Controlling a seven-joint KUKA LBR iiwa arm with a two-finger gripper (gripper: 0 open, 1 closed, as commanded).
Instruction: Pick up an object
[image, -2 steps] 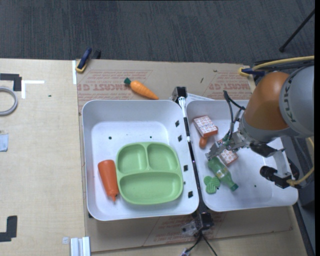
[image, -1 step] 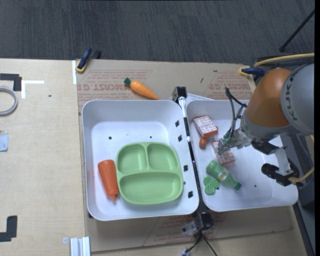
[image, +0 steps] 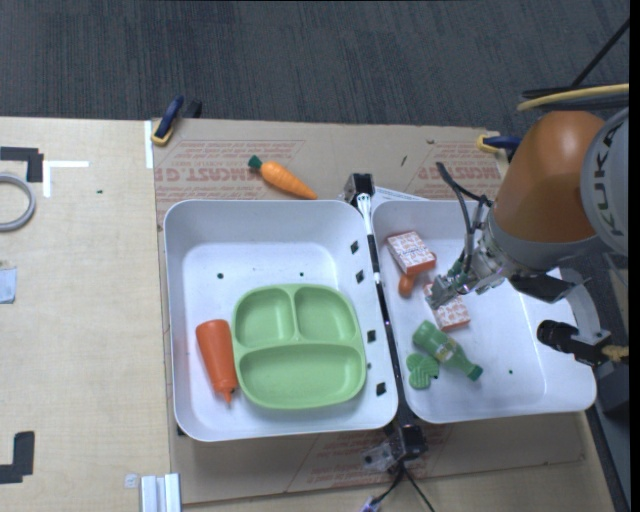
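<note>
The right bin (image: 530, 390) holds a red and white box (image: 410, 252), a small orange piece (image: 405, 285), a smaller red and white box (image: 454, 317), a green bottle (image: 447, 351) lying on its side and a green toy (image: 422, 372). My gripper (image: 443, 293) is low inside this bin, at the upper edge of the smaller box and just right of the orange piece. The wrist hides whether it touches the box. Nothing hangs lifted beneath the gripper.
The left bin (image: 190, 240) carries a green divided plate (image: 298, 345) and an orange carrot-shaped toy (image: 216, 357). Another carrot (image: 285, 178) lies on the cardboard behind the bins. A blue clamp (image: 168, 118) sits at the back left. The arm's orange band (image: 555, 175) looms over the right bin's far corner.
</note>
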